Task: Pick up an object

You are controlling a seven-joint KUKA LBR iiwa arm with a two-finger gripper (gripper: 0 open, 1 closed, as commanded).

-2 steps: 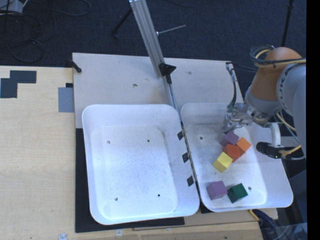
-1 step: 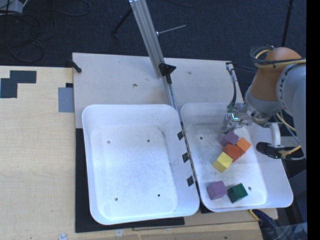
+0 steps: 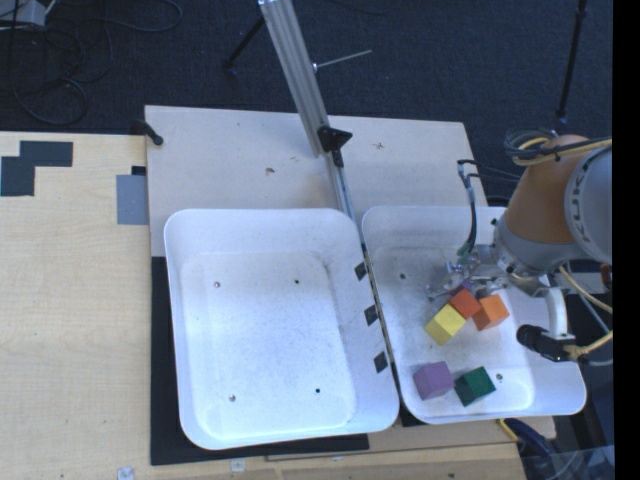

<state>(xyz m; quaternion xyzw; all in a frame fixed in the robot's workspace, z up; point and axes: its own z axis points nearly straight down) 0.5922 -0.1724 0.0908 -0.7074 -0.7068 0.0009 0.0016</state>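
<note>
Blocks in right bin [image 3: 560, 396]: one yellow [image 3: 446, 324], two orange [image 3: 478, 308], one purple [image 3: 432, 379], one green [image 3: 475, 385]. Yellow tilted, corner-on. Jaws [image 3: 466, 276] state: cannot tell.

yellow cube [image 3: 445, 324], orange cube [image 3: 490, 312], purple cube [image 3: 433, 379], green cube [image 3: 475, 385]

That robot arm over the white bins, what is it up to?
The grey arm with the orange band reaches into the right-hand white bin, its gripper low over a cluster of small blocks: orange cube, yellow cube. A purple cube and green cube sit nearer the front. Nothing looks lifted yet.
</note>
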